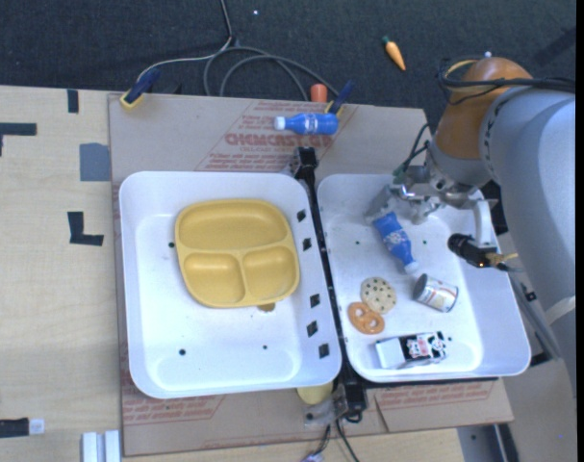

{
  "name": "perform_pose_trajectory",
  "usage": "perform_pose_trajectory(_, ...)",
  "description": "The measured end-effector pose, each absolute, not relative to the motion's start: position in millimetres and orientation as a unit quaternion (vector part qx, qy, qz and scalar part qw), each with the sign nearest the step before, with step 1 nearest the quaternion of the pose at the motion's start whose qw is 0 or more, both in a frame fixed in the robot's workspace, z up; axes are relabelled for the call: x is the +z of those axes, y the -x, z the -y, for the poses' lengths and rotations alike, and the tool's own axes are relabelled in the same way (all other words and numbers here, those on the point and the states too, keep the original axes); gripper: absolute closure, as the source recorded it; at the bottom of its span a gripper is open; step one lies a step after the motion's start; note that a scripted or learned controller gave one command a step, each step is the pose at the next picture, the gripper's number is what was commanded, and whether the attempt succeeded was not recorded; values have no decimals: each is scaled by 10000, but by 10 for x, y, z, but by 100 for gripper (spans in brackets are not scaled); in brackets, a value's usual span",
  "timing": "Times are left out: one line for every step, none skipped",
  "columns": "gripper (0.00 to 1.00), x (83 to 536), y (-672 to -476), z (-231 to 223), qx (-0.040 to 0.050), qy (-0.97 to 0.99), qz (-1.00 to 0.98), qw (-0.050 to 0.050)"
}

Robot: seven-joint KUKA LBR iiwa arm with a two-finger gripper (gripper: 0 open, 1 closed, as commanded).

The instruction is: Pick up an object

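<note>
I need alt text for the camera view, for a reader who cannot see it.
A grey robot arm reaches from the right, its gripper over a blue tube in the right bin, which also holds a cookie, a pretzel and a small can. The left bin holds a yellow divided plate.

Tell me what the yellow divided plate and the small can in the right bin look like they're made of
Yellow plate: probably matte moulded plastic, with even colour and soft rounded dividers. Small can: looks like shiny metal with bright silvery glints, though it may be a plastic toy.
</note>
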State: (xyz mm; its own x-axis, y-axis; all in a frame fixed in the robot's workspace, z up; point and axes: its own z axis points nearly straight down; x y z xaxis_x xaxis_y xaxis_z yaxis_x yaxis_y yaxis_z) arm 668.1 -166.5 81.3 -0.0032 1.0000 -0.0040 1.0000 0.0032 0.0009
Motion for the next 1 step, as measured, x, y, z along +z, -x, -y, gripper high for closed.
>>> perform_pose_trajectory(100,969,-6697,1679,-4,-7060,-7082,33)
